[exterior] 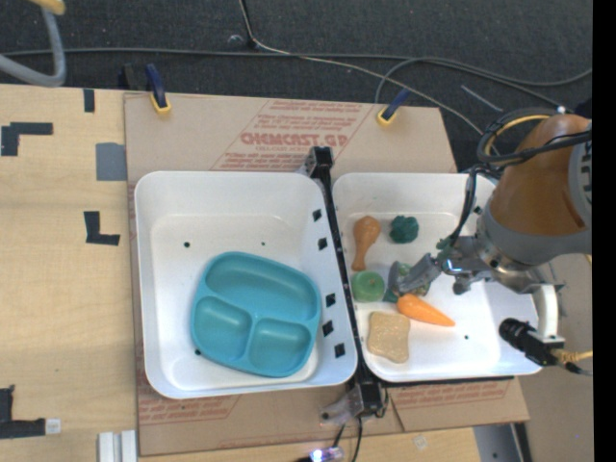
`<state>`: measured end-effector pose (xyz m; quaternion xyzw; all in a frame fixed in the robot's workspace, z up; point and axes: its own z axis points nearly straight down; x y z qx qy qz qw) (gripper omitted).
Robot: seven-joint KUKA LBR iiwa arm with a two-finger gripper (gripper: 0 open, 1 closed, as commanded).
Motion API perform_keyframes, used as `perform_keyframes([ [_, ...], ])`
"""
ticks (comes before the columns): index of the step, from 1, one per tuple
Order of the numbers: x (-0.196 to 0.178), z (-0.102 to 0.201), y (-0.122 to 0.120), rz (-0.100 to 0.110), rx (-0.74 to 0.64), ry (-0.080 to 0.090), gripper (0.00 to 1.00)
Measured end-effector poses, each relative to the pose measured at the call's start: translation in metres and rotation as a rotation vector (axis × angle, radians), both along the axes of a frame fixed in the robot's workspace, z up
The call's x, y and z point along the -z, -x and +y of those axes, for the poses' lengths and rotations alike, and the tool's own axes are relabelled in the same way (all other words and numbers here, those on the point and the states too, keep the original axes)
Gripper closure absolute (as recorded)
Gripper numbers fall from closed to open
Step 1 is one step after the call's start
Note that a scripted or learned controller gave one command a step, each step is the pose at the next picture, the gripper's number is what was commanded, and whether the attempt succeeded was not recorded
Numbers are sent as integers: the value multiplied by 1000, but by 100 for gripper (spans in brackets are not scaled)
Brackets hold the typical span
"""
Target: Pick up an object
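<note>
A wooden bench (58, 287) is carrying a sheet of brown cardboard (289, 133), held by two clamps (157, 92) at its far edge. Two white bins (154, 210) are sitting side by side on the cardboard, touching.

Arm (539, 195) – cut off at the right edge. Tool (416, 279) – finger state indeterminate. Right bin (462, 364) – far-right wall hidden beneath the arm.

Dark carpet-like floor (385, 8), trailing cables (289, 51), wooden bench (58, 181), cardboard sheet (289, 133)
</note>
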<state>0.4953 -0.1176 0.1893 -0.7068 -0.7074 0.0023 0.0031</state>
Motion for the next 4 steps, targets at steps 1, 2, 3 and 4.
perform_keyframes([
  [1,49,10,3,0,0,0,0],
  [2,97,5,0,-21,4,12,0],
  [3,81,5,-2,-26,4,12,100],
  [4,21,1,3,-11,0,2,100],
])
